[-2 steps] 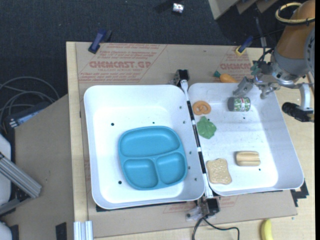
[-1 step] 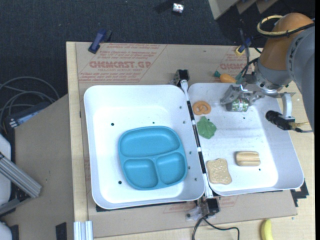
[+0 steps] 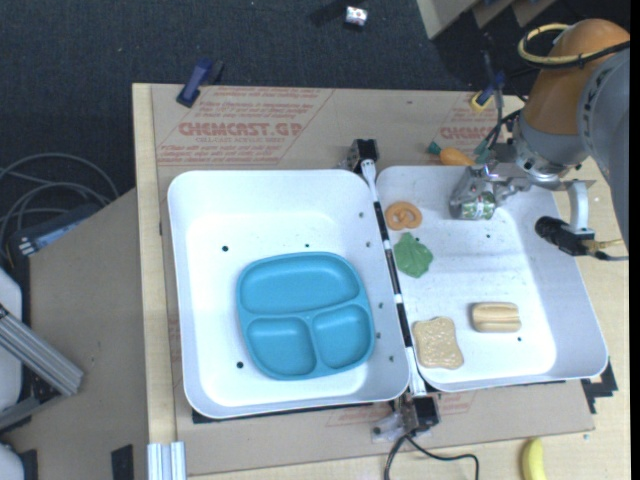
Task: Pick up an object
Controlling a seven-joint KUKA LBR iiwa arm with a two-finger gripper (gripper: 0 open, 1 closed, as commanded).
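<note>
The tan cardboard sheet (image 3: pixel 250 128) covers the bench top, apparently as a protective bed for the bins, and carries red print that reads "CHEMCAST G.P", repeated at its far right where only a fragment shows; on it sit two shallow white plastic bins side by side, touching along a black clipped seam, likely so one serves as source and the other as destination; the left bin (image 3: pixel 200 268) holds only a light blue three-compartment plastic tray (image 3: pixel 305 313), lying flat near its middle; the right bin (image 3: pixel 540 358) holds the loose candidates for picking, spread apart, which I judge leaves room for fingers to close on one alone; the grey arm with its orange band (image 3: pixel 575 68) reaches in from the right and puts the two-finger gripper (image 3: pixel 475 203) low over the far part of the right bin, on a small greenish item (image 3: pixel 478 209) too blurred to name; whether that item sits between the fingers I cannot tell; nearer lie a tan bread-roll-shaped block (image 3: pixel 495 317), a speckled beige cracker-like slab (image 3: pixel 438 343), a green leaf-shaped piece (image 3: pixel 413 257) beside the seam, and a small orange pretzel-like ring (image 3: pixel 403 215) just beyond it; none bears readable writing.
</note>
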